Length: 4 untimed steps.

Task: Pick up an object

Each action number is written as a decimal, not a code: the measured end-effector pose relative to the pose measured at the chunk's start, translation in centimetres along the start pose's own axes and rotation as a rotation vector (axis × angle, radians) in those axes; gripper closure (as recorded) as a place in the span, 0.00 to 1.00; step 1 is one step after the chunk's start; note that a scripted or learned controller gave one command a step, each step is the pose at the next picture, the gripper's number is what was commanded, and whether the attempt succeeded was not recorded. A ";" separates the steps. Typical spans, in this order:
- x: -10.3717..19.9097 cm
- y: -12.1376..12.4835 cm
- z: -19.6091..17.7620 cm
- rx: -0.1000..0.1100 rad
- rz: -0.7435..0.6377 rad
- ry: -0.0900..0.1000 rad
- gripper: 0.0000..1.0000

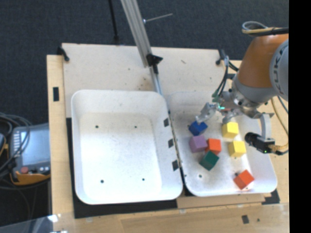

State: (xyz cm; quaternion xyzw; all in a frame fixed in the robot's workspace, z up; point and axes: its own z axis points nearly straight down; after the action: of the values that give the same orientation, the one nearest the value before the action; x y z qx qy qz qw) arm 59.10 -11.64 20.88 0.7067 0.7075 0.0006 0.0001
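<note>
The scene is lit evenly and brightly from above, with no hard shadows thrown. The left bin (121,144) is rendered near-white, its floor almost washed out. Only soft, short shadows are seen under the coloured blocks (214,149) in the right bin (262,178). The dark floor at the far side is left dim and grainy. Overall sharpness is modest; edges are slightly soft and fine detail is lost. A mild sheen is caught on the arm's orange band (260,62).

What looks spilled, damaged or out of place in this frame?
Nothing stands out. Every block, including the blue block beneath the gripper, lies inside the right bin; none has spilled onto the bench.
</note>
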 end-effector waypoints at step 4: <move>-1.3 -0.7 9.9 -0.006 0.010 -0.001 1.00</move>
State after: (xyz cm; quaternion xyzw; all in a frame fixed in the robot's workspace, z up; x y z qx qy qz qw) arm 58.45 -12.97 11.03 0.7103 0.7039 0.0025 0.0028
